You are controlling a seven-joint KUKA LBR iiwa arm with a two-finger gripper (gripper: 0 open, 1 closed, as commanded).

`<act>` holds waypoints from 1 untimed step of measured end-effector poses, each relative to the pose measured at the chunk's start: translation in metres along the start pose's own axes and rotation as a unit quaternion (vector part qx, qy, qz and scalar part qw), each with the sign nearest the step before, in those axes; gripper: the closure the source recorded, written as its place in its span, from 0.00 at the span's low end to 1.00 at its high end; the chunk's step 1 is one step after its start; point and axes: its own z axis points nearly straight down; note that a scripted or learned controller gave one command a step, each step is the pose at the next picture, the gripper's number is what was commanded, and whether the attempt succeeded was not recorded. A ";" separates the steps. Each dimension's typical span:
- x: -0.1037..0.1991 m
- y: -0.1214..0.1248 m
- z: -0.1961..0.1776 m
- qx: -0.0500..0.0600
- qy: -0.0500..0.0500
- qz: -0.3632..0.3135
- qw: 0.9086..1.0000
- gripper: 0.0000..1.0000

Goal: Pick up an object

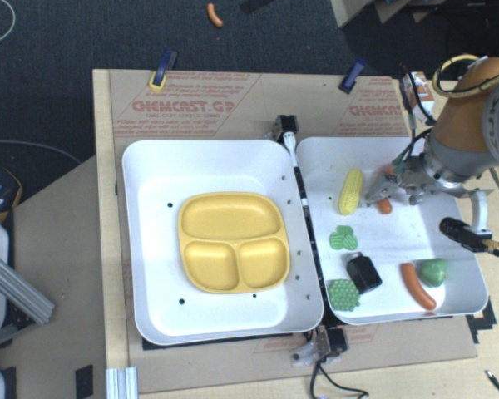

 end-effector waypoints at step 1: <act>0.001 0.000 0.008 -0.001 0.000 0.000 1.000 0.00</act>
